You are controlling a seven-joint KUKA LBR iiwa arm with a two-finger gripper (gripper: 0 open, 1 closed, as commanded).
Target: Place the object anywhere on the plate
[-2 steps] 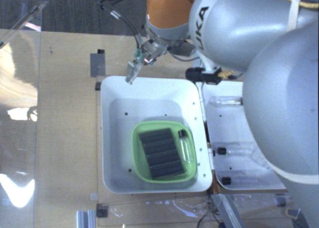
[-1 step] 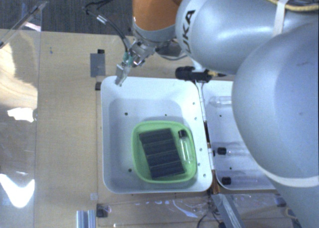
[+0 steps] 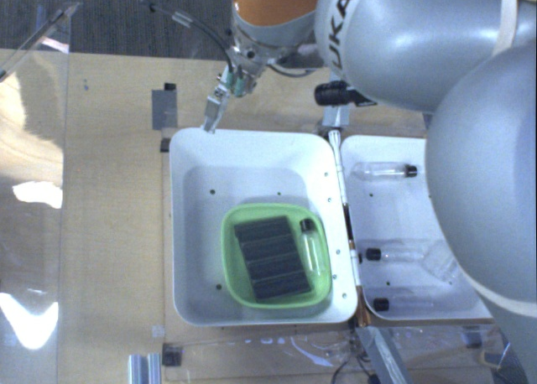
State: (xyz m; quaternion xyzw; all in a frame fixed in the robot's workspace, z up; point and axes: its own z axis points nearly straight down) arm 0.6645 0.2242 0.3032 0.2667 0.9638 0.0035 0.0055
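- Task's thing, best guess: clear plastic tube with black cap, already lying along the right side of the green square plastic plate, cap toward the far end
- Handling, judged: light, rigid, smooth round wall, so slippery and prone to roll; take it across the mid-body, jaws square to its axis, not at the cap
- Transparent body is hard to read against the green, edges faint
- Plate also carries a dark ribbed rectangular block, just beside the tube, most of the plate floor taken by it
- Plate sits in the left shallow white bin, toward its near right corner
- Right shallow white bin holds more clear black-capped tubes: one near the far wall, one mid, one near the front; the grey arm covers part of this bin
- Pincer hangs over the wooden desk beyond the left bin's far left corner, well apart from the plate; cannot tell how its jaws stand, nothing seen in it
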